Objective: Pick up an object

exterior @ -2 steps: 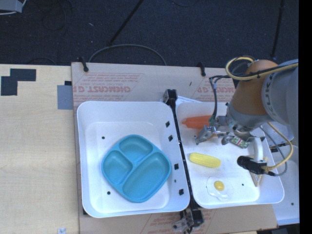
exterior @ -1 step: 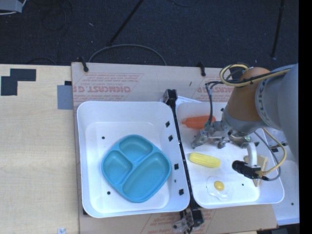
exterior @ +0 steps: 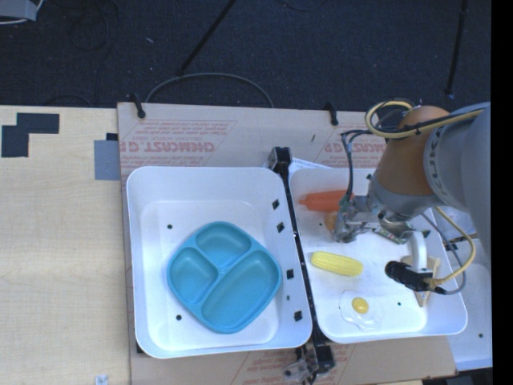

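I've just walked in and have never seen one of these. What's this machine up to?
A grey robot arm reaches into the right bin, with its gripper low beside a toy carrot. It doesn't visibly hold anything. A toy corn cob and a toy fried egg lie nearer the front of that bin. The left bin holds a blue divided plate.

Carrot (exterior: 323, 201): orange, lying flat, far side of right bin (exterior: 405, 315).
Corn cob (exterior: 337, 264): yellow, slightly slanted, that bin's middle.
Fried egg (exterior: 357, 306): white, yellow yolk, near edge.
Plate (exterior: 224, 276): blue, divided, flat in left bin (exterior: 160, 195).
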`<state>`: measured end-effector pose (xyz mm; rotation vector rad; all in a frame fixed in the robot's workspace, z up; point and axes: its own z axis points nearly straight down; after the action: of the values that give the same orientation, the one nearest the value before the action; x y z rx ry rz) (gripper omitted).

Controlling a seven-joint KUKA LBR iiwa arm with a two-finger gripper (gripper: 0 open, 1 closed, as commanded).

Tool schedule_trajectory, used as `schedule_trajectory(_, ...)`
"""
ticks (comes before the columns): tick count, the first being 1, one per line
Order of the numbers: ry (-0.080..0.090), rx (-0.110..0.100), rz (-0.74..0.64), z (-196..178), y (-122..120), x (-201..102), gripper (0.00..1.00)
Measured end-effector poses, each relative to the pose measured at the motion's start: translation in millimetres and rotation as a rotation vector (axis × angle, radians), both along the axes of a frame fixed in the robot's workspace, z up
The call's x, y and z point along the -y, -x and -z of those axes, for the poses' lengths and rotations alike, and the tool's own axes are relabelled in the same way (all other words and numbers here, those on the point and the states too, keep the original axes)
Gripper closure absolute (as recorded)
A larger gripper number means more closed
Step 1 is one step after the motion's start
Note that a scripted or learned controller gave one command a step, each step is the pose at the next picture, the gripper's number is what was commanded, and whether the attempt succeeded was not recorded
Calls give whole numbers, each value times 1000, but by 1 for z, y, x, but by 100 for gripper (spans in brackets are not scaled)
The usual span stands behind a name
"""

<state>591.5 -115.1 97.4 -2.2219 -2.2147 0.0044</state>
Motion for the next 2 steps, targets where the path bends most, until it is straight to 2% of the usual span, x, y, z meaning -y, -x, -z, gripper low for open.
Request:
schedule_trajectory(1,1,8,-4,-61,-5,-4,100)
schedule_trajectory(2,1,7,-5,-107,-6,-3,100)
